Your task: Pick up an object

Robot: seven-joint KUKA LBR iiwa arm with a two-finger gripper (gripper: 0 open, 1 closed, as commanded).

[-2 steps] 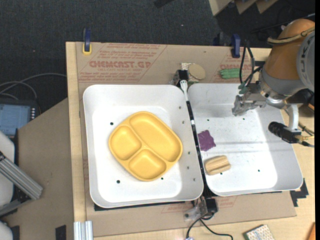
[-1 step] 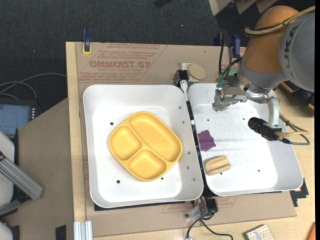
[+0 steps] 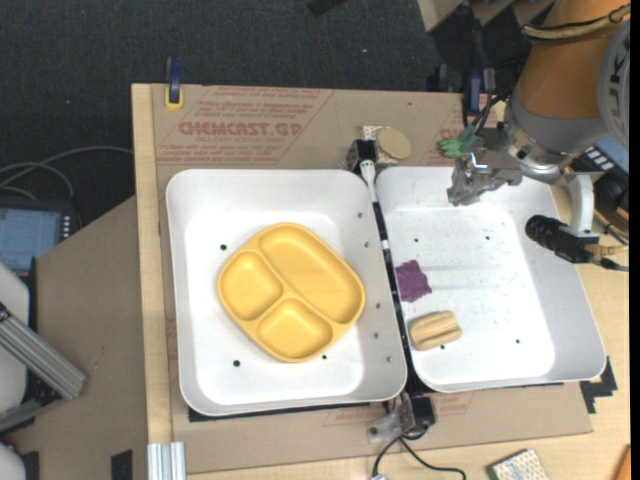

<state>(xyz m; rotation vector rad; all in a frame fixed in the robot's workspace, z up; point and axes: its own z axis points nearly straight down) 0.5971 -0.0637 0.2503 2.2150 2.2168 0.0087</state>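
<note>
over the right bin's point(image 3: 560, 358) far edge, gripper point(image 3: 468, 190) hanging low, well apart from any object. jaw state: cannot tell at this angle. nothing seen between them. lying near the bin's left wall: tan block point(image 3: 434, 329), long axis roughly across the view, tilted slightly; purple piece point(image 3: 411, 280) just beyond it, between block and gripper. resting in the left bin point(image 3: 190, 268): yellow tray point(image 3: 290, 290). likely requirement for next move: travel toward the near-left corner, then descent with jaws set across the block's short side.

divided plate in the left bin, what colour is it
Yellow all over: the divided plate has three compartments, seen clearly in the camera view.
</note>
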